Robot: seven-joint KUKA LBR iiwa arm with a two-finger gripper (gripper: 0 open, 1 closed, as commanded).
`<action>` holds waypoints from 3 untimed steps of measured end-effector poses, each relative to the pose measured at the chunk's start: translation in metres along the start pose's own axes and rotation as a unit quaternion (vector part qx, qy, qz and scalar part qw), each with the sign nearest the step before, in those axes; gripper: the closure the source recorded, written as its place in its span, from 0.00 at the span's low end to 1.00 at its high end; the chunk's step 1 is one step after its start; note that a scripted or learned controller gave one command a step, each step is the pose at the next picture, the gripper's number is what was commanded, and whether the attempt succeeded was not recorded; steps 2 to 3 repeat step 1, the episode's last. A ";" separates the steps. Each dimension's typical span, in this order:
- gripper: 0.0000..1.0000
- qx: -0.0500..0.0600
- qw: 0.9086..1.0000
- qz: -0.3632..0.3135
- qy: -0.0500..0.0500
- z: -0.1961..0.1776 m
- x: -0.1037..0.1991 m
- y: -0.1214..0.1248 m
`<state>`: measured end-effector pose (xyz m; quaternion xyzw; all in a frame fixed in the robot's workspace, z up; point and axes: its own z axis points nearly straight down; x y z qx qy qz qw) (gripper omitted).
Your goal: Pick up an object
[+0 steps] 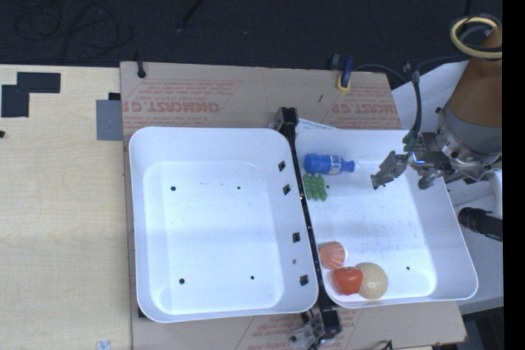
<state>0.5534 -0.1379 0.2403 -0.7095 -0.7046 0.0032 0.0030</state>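
In the right bin (443,258), a blue bottle (326,165) lies on its side near the far left corner, with a small green object (315,189) just in front of it. At the near left corner sit a pale orange piece (332,254), a red ball-like object (348,280) and a cream ball (372,280), bunched together. My gripper (404,179) hangs over the far right part of this bin, to the right of the bottle and apart from it. Its fingers (385,175) stand open with nothing between them.
The left bin (139,176) sits beside the right one, a black divider strip (297,201) between them. Both rest on a cardboard sheet (213,94). The arm's grey and orange wrist (480,102) rises over the right bin's far right edge, with cables nearby.
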 end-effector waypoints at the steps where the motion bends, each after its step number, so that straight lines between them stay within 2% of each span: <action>1: 0.00 0.001 1.000 0.000 0.000 0.065 -0.073 -0.036; 3: 0.00 0.001 1.000 0.000 0.000 0.065 -0.073 -0.036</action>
